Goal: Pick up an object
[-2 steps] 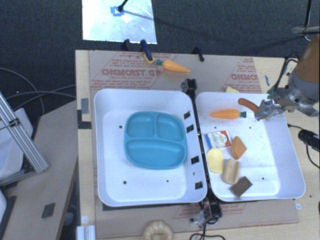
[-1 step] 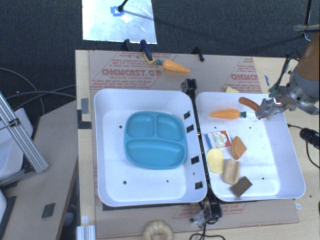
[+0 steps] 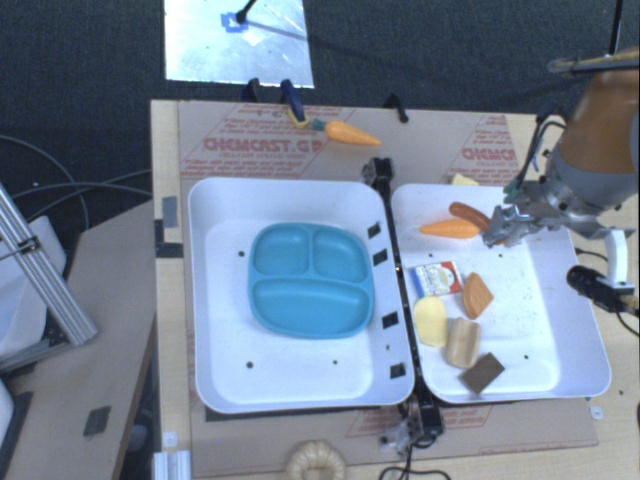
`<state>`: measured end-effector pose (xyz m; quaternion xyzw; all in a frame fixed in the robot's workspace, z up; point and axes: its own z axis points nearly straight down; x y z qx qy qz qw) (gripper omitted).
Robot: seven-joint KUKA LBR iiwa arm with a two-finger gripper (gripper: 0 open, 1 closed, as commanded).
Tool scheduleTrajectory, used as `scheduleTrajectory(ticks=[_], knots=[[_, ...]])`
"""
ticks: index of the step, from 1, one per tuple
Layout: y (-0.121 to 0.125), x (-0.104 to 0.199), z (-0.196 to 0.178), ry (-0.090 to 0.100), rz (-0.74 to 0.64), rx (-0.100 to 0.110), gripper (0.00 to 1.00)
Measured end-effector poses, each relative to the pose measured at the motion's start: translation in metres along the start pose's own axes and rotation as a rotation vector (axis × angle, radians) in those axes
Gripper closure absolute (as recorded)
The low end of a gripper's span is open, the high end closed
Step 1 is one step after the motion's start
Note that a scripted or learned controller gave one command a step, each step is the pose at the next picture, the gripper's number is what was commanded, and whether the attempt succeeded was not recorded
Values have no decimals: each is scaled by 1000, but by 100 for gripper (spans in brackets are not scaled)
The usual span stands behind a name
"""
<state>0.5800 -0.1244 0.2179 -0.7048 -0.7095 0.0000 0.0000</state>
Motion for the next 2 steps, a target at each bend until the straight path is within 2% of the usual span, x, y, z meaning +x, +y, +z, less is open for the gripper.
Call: scheduleTrajectory(ticks=[1,2], knots=[[-13,59,-7,2,-3,0,100],[-42,92,1,1,-1,2,100]])
